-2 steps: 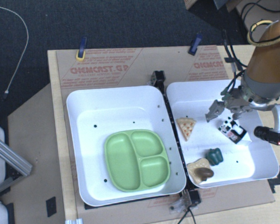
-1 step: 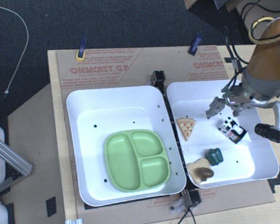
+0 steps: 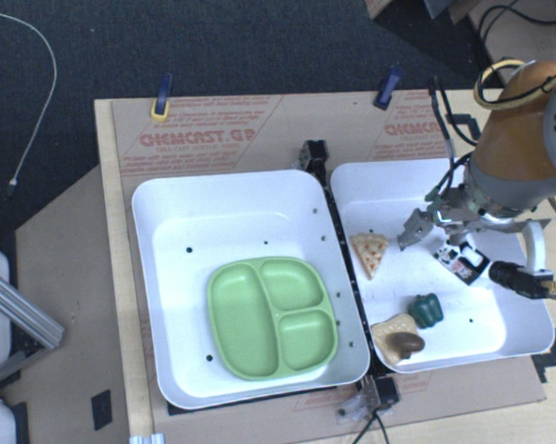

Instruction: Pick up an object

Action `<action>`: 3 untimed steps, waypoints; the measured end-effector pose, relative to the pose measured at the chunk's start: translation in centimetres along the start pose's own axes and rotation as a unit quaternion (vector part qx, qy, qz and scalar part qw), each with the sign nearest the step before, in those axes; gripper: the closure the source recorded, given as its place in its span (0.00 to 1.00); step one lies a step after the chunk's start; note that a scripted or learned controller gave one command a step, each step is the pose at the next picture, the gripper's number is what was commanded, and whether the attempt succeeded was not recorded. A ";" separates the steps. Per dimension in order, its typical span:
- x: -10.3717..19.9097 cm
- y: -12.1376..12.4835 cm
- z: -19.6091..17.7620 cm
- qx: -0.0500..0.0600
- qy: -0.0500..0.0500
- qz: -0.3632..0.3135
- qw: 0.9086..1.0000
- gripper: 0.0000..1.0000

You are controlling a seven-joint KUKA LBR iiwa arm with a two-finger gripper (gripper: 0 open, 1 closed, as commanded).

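The right bin (image 3: 463, 179) holds a tan pizza-slice toy (image 3: 369, 251) near its left wall. A dark green pepper toy (image 3: 424, 310) lies toward the front, and a beige and brown piece (image 3: 400, 338) sits at the front left corner. My gripper (image 3: 436, 242) hangs over the middle of this bin, just right of the pizza slice and above the pepper. Nothing shows held in it.
The left bin (image 3: 165, 223) bears a light green divided plate (image 3: 270, 315) in its front half. A black clip (image 3: 314, 154) sits at the back between the bins. Blue clamps (image 3: 387, 87) hold the cardboard base at its far edge.
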State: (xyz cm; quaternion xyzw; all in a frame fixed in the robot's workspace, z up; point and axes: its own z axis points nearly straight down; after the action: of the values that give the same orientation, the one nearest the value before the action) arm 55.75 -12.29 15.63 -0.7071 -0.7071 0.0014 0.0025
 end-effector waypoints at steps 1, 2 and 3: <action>0.0 -1.1 5.2 0.000 0.000 0.000 1.000 0.00; 0.1 -1.1 7.3 -0.001 0.000 0.000 1.000 0.00; 0.1 -1.1 6.2 -0.003 -0.001 0.001 1.000 1.00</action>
State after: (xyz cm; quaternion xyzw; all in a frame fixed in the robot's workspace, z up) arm 54.66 -12.22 9.48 -0.7075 -0.7067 -0.0002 0.0000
